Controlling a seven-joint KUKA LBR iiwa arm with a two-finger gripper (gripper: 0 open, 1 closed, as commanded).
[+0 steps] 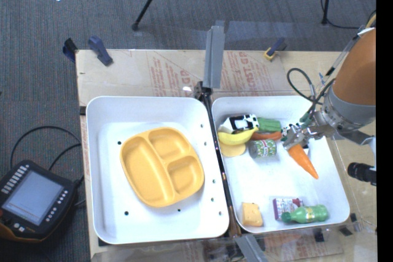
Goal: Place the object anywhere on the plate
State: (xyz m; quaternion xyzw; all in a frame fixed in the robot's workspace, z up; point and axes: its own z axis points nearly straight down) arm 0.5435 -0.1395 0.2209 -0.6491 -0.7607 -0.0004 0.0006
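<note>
Presently the carrot (303,160) lay in the right bin (334,159), close to its right wall, long axis running diagonally: thick end up-left, tip pointing down-right toward the bin's near right corner. The tool (295,134) sat at the carrot's thick end, touching or just above it; whether its fingers were apart or together could not be told.

Right bin contents: a banana (233,138), a black-and-white cow toy (239,123) and a green vegetable (268,125) grouped near the far left corner; a small can (263,148) just right of the banana; a cheese wedge (251,215), a purple packet (285,205) and a green bottle (305,214) along the near edge.

Left bin (104,132): one yellow plate (162,165), three compartments, near the middle, nothing in them. Both bins sat side by side on the counter (147,70).
</note>
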